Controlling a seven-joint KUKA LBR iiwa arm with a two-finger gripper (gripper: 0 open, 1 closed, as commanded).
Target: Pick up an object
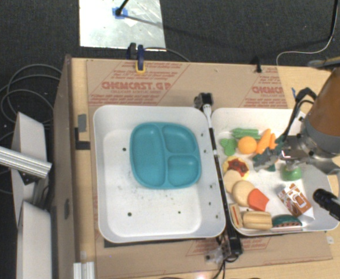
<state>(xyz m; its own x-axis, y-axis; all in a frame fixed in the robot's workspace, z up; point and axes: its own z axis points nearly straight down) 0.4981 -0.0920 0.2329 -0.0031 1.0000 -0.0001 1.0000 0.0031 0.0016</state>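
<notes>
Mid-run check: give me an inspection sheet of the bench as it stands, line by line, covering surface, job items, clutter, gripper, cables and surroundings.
Surface: brown board under two white bins; left bin, right bin.
Job's things: toy food heaped in the right bin, including an orange ball, a carrot, a bread roll and a snack packet.
Clutter: blue divided plate alone in the left bin.
Gripper: gripper low over the right bin's food; fingers too unclear to judge.
Cables: loose loops on the floor at left; a black cable at top right.
Surroundings: dark carpet, a shiny sheet beyond the bench.
</notes>
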